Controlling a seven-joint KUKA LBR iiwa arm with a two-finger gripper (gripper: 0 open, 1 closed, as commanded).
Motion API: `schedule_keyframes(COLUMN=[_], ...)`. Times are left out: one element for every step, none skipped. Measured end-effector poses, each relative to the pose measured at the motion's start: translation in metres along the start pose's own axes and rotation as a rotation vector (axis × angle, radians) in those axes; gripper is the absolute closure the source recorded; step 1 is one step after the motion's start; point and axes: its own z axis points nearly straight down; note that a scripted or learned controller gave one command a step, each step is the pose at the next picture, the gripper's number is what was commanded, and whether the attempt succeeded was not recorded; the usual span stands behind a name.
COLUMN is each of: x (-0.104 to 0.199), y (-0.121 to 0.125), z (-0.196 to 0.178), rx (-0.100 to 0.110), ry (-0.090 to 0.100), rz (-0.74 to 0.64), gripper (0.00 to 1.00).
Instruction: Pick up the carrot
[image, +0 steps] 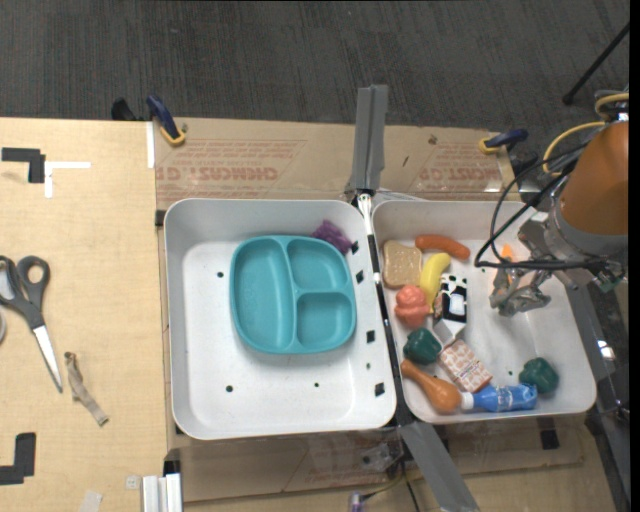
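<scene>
End effector (518, 292): positioned low over the right-hand shallow white bin (575, 330), near its right wall. How far its metal fingers are parted cannot be told from this angle, and no item is seen between them.

Task item: the orange carrot with a pale stem end (431, 386) lies at the bin's front left, well apart from the end effector. It touches the blue plastic bottle (504, 399) on its right and sits just beside the dark green vegetable (421, 346) and the patterned snack packet (465, 364).

Other contents: a slice of bread (402, 264), yellow banana (433, 277), red-orange sausage (442, 244). The left bin holds a teal divided plate (294, 294).
</scene>
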Motion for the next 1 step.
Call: schedule_keyframes(x=[-0.0001], y=[0.0001], z=[0.0001], rx=[0.0], ry=[0.0], rz=[-0.001], gripper=[0.0])
